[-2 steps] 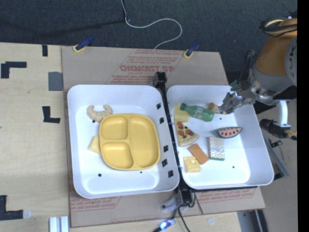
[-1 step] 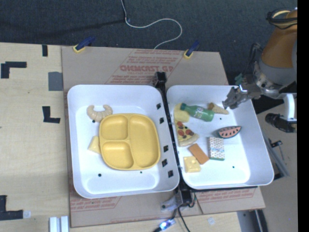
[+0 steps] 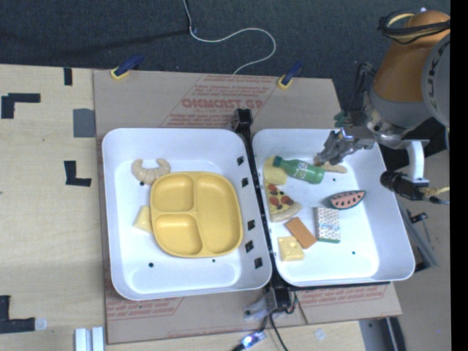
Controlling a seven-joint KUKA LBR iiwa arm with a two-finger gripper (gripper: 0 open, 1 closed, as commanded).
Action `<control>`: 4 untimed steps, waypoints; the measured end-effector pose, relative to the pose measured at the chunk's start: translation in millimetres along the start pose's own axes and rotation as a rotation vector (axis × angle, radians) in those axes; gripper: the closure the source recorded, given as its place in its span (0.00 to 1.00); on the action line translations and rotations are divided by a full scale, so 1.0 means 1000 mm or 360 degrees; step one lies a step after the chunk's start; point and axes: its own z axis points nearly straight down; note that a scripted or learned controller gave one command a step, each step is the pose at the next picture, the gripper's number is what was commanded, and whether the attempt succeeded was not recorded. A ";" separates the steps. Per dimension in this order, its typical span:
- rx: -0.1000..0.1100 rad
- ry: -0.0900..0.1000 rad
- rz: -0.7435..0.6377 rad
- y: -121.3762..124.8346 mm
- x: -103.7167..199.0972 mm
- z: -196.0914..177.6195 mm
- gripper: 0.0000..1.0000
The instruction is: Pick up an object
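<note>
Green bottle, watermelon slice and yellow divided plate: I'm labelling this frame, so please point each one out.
green bottle (image 3: 301, 171): camera view, on the middle of its body.
watermelon slice (image 3: 346, 199): camera view, on its red flesh.
yellow divided plate (image 3: 219, 203): camera view, on its right compartment.

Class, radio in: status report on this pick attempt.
Gripper low in right bin, beside green bottle. Nothing visibly held. Watermelon slice nearby.

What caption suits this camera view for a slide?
Gripper poised by a green bottle in the right bin; yellow divided plate in the left bin.
</note>
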 end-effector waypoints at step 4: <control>0.0000 -0.0003 0.0006 0.015 0.164 0.003 1.00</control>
